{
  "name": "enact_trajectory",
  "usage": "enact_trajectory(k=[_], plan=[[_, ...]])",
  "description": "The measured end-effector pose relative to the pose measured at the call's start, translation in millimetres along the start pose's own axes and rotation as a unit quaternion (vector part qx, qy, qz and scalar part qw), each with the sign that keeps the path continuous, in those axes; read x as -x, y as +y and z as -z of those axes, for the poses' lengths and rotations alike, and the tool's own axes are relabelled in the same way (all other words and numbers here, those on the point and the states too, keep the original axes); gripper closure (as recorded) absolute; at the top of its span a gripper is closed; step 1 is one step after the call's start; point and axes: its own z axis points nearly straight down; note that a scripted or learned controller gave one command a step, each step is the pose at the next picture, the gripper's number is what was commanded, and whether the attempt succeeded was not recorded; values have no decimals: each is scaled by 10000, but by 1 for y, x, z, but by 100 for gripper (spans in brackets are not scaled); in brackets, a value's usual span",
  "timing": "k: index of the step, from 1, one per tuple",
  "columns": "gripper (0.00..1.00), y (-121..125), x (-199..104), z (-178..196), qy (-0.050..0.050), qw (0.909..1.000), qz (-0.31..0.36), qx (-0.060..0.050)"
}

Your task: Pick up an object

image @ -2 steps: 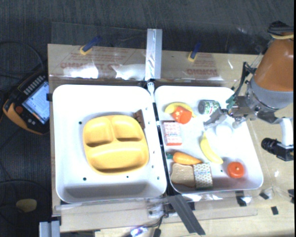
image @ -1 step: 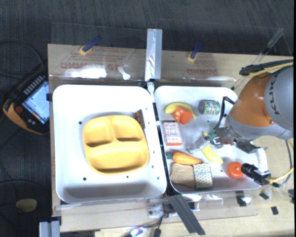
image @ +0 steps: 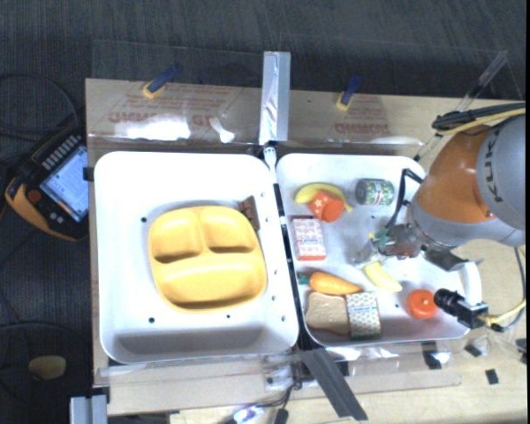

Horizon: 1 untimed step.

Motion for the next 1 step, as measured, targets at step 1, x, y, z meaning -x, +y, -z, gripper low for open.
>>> enact_trajectory(k=[1], plan=[[100,-28,-63,158,6,9997,-227,-74]])
